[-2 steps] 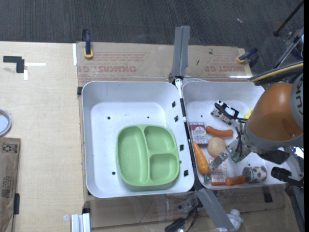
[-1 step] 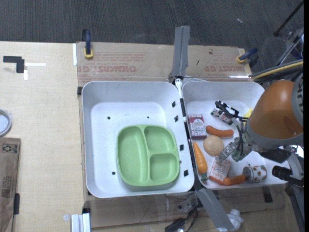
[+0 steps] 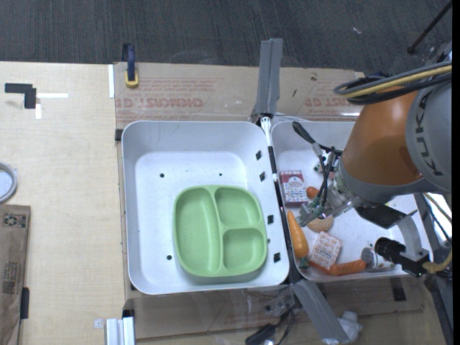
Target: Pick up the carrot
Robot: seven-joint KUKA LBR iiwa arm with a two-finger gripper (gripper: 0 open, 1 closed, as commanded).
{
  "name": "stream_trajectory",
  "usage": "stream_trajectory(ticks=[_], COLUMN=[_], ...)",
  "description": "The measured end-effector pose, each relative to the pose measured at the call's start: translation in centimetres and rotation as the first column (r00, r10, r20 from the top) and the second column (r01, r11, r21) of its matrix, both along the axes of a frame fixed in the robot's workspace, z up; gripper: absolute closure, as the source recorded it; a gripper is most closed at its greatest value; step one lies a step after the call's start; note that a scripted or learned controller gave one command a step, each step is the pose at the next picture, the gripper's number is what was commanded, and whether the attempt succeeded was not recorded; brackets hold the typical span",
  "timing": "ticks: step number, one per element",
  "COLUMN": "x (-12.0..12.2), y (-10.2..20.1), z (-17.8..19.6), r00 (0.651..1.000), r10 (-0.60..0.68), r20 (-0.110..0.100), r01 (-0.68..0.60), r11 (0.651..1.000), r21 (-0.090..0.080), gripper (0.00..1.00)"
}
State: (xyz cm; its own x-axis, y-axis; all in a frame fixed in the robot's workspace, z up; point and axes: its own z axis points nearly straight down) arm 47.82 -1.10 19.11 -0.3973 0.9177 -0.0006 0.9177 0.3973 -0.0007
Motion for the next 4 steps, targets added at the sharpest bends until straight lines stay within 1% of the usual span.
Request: stream_trajectory(ticks=[1,2,3,4], x=[0.1,7.2,15.2,18.0], y=[8.9,0.5,-3.1,7.7], z=[-0.1,-0.1,1.6,-0.1], r00=[0.997,0.96,0.758,0.696], r10=[-0.074,-0.28,-0.652,-0.718], r20=[-0.001,-0.002,-0.001,0.0], r01=[0.074,0.28,0.652,0.718], r11=[0.997,0.96,0.758,0.696], r21=[-0.001,-0.002,-0.004,-0.004], gripper=[1.0,1.0,1.0,1.0])
